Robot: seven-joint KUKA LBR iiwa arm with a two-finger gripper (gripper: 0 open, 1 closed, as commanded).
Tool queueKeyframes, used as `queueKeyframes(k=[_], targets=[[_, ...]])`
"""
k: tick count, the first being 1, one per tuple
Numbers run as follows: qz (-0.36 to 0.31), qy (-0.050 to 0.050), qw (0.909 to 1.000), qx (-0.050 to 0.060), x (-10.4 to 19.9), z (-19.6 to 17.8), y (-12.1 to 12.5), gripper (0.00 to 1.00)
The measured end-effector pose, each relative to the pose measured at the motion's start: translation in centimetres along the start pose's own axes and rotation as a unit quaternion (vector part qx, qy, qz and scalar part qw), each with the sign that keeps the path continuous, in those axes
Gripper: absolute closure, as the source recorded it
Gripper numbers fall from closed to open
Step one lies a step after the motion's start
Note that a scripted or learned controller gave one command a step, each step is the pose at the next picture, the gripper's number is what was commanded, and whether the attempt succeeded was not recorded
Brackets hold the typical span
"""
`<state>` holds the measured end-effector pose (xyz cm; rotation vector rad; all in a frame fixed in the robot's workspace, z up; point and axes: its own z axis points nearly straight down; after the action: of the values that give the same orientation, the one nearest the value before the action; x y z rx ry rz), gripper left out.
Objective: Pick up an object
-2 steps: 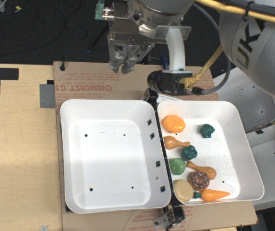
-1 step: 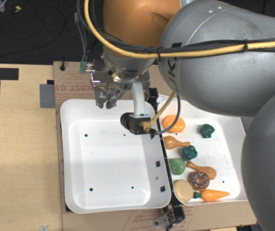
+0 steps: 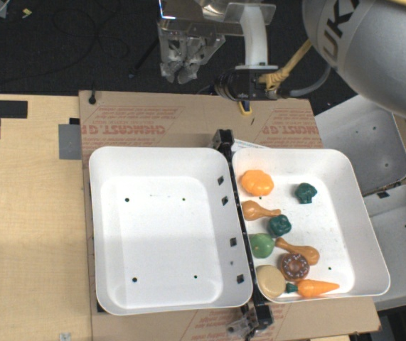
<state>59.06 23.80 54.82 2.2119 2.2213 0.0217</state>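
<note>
A: While the arm (image 3: 359, 27) hangs high at the top right, the end effector (image 3: 181, 66) sits above the far edge of the bins, over dark background, well apart from every object.

B: Holding anything?

A: Nothing is visible between the tips. They hang down close together, but I cannot tell if it is clenched or released from this slant.

B: Fine. Bins?

A: Two white bins side by side on a cardboard sheet (image 3: 195, 119) on the tabletop (image 3: 25, 212). Left bin (image 3: 110, 169) shows bare floor with a few small dark holes. Right bin (image 3: 345, 183) carries all the objects.

B: List them.

A: Orange fruit (image 3: 257, 183) near the far left corner of the right bin. Dark green piece (image 3: 305, 192) to its right, well apart. Brown drumstick (image 3: 258, 210) just below the orange fruit, against the divider side. Second dark green piece (image 3: 280, 225) just beside the drumstick's thin end. Green round fruit (image 3: 262, 246) below that. Another brown drumstick (image 3: 301, 251) to its right. Chocolate doughnut (image 3: 295, 266) touching that second drumstick. Cream-coloured egg shape (image 3: 270, 280) at the near left corner, touching the doughnut. Carrot (image 3: 316, 287) lying along the near wall, just beside the doughnut.

B: Anything else?

A: Black clips (image 3: 223, 142) join the bins along the middle seam.
</note>
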Motion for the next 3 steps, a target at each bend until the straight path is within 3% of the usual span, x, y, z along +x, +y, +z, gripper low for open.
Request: queueKeyframes(k=[1,2,3], targets=[[0.002,-0.007,0.9998,0.018,0.5,17.2,0.0,1.00],[0.001,0.000,1.0000,0.000,0.5,0.0,-0.3,1.00],[0.002,-0.007,0.9998,0.017,0.4,19.9,1.2,1.00]])
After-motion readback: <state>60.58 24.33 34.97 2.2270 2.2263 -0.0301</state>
